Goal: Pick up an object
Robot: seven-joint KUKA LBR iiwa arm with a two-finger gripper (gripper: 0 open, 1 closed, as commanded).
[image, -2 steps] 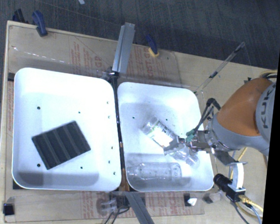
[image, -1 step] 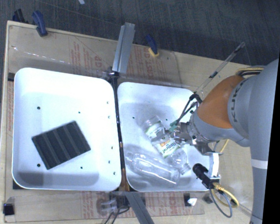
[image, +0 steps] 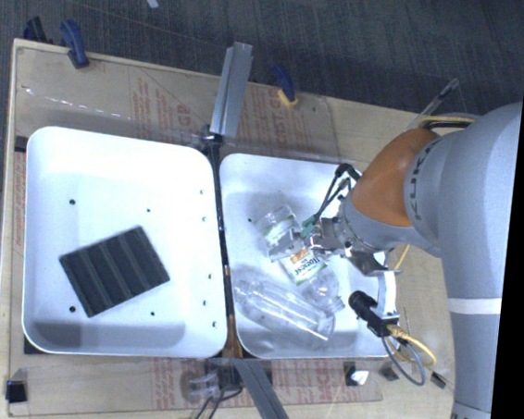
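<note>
In the right bin [image: 247,170] lies a heap of clear plastic things. Among them are a small clear item with a white and orange label [image: 304,264], a crumpled clear piece [image: 277,226] behind it and a long clear bottle [image: 284,309] lying on its side at the front. My gripper [image: 322,236] hangs low over the heap, just right of the labelled item, and its tip is hidden under the wrist. A flat black ridged pad [image: 114,269] lies in the left bin [image: 120,143].
A metal bar [image: 230,89] stands behind the divide between the bins, with blue clamps [image: 73,43] at the bench's back edge. The grey arm with its orange band [image: 386,184] covers the right bin's right side. Cables [image: 406,345] hang by its front right corner.
</note>
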